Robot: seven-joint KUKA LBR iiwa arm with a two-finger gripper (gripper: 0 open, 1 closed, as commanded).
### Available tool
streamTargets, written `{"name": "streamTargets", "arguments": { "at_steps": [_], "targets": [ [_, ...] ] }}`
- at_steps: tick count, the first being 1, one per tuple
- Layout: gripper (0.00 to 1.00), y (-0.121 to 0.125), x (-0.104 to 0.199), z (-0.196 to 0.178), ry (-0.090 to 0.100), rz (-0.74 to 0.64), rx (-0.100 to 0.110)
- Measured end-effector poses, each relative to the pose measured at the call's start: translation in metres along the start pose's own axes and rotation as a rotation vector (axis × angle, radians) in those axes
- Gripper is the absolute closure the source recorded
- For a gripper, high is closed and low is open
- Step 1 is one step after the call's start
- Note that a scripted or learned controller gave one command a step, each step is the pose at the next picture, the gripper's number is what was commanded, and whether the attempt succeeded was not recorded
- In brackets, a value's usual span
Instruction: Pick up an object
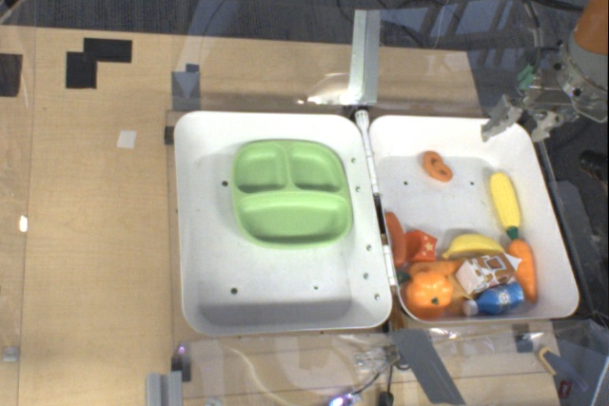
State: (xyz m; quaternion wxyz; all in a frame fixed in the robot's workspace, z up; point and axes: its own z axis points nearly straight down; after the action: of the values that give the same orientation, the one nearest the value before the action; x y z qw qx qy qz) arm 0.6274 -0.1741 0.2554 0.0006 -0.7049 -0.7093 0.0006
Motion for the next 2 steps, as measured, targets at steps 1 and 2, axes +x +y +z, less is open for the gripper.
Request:
{"name": "streamTargets", "arguments": {
  "at_steps": [1,2],
  "targets": [
    [0.00,-0.023,-0.004,0.052,-0.001,0.021,-0.002],
    [0.00,0.035,0.024,0.159,-0.002,-0.017,-0.010]
  ]
}}
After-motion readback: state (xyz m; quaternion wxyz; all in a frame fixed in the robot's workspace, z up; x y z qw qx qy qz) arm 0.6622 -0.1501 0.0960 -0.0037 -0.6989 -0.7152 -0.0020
